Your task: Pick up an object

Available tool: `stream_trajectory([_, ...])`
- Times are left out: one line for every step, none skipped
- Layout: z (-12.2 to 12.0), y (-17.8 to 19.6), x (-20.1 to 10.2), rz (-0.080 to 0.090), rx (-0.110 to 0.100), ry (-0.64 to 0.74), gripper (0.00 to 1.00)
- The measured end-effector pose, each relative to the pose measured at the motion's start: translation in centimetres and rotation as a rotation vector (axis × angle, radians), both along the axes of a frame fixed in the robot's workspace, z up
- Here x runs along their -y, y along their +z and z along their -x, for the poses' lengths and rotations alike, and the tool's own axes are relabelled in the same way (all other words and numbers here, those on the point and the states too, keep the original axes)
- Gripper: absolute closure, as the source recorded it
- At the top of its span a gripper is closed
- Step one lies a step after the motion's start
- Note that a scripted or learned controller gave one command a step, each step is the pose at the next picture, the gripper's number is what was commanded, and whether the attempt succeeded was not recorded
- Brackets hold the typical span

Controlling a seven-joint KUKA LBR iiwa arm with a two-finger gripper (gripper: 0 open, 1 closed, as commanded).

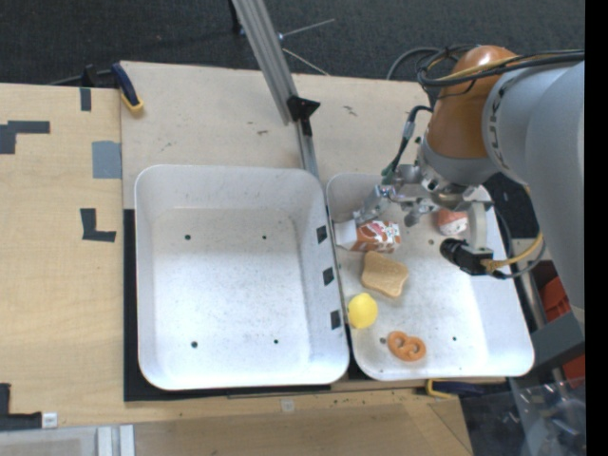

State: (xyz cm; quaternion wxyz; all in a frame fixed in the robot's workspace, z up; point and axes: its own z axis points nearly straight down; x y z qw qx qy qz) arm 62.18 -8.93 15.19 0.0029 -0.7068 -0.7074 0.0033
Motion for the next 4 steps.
stream_trajectory([0.1, -4.0, 0.0, -0.001, 0.01, 0.0, 0.0])
stream_trajectory([-0.1, -2.3, 0.9, 0.019, 0.022, -0.004, 1.0])
stream_trajectory([-1.1, 3.5, 0.7, 0.003, 0.015, -0.001, 1.0])
stream_trajectory([-2.2, 8.4, 0.7, 0.0, 0.014, 0.001, 1.0])
